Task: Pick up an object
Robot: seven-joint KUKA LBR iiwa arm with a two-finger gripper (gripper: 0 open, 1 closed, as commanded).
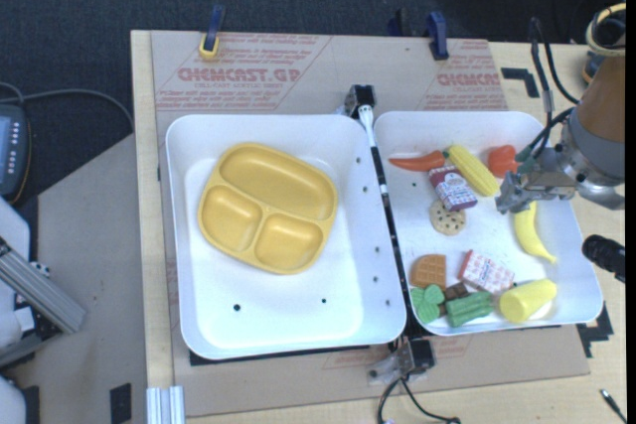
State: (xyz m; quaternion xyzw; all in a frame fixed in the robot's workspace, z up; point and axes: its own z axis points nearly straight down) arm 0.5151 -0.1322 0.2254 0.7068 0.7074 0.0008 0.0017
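Curved yellow banana (534, 235) in right bin, under the tool (519, 195)

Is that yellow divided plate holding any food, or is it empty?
Empty. All three compartments of the yellow plate show bare yellow; the toy food lies in the right bin.

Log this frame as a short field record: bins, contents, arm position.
left bin: holds a yellow divided plate
right bin: toy food, including corn, banana, cookie, lemon, red pepper
end effector: over the right bin, above the banana's upper end, beside the corn
held object: none visible
arm: enters from the view's right
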